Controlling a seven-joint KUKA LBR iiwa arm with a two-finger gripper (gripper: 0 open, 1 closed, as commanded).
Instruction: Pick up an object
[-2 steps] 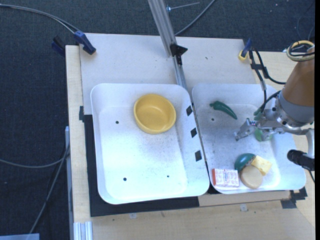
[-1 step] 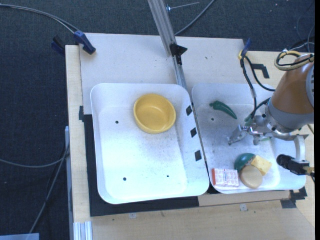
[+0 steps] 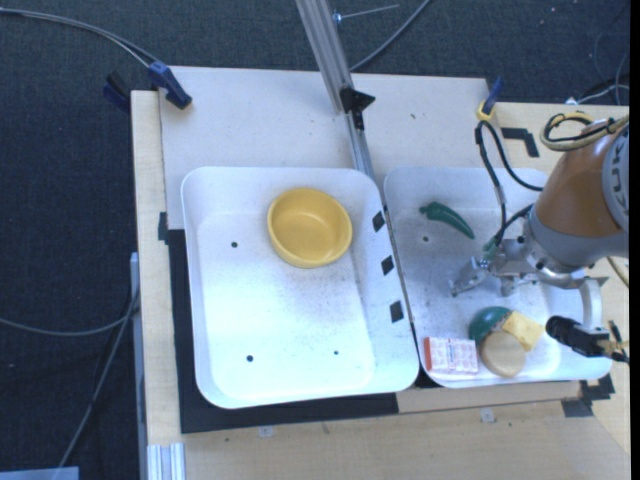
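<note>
On the pale bench (image 3: 250,118), we see the gripper (image 3: 468,280) spread open and holding nothing in the right bin (image 3: 440,183), just below the green pepper (image 3: 447,218). We judge it mid-approach; next it must descend and close around something.

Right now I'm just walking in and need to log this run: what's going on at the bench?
A grey arm with its gripper reaches into the right bin, low over the bin floor with nothing seen between its fingers. A green pepper lies behind it; a green ball, yellow block, tan round piece and small box cluster at the front. The left bin holds a yellow bowl.
</note>
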